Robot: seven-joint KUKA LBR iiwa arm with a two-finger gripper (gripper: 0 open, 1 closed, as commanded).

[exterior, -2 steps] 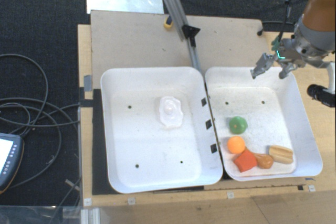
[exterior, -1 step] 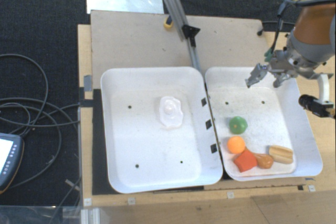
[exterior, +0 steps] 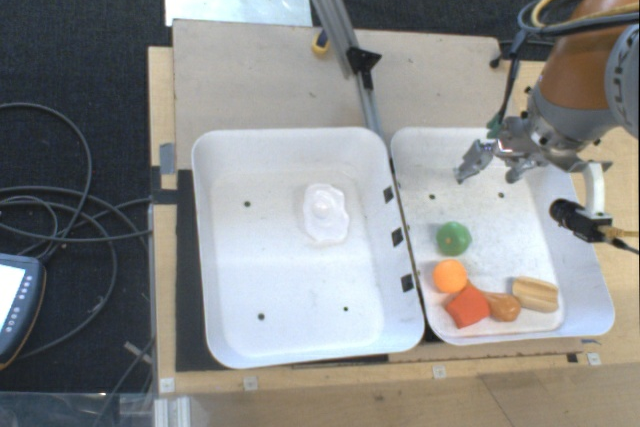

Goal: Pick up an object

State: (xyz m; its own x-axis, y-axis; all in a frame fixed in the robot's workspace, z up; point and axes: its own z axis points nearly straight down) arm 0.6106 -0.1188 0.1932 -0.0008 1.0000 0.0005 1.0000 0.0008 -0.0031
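Observation:
My gripper [exterior: 494, 165] hangs over the back part of the right bin [exterior: 590, 300], its two fingers spread apart with nothing between them. Below it in that bin lie a green round object [exterior: 453, 237], an orange ball [exterior: 450, 275], a red block [exterior: 466, 307], a small brown piece [exterior: 505, 307] and a tan bread-like cylinder [exterior: 535, 293]. They cluster at the bin's front, well apart from the gripper. A white crumpled object [exterior: 325, 211] rests in the middle of the left bin [exterior: 220, 315].
A slanted metal pole [exterior: 335, 10] with a black clamp reaches down to the back edge between the bins. Black clips [exterior: 397, 235] sit along the divider. Cables and a pendant [exterior: 18, 300] lie on the dark floor at left.

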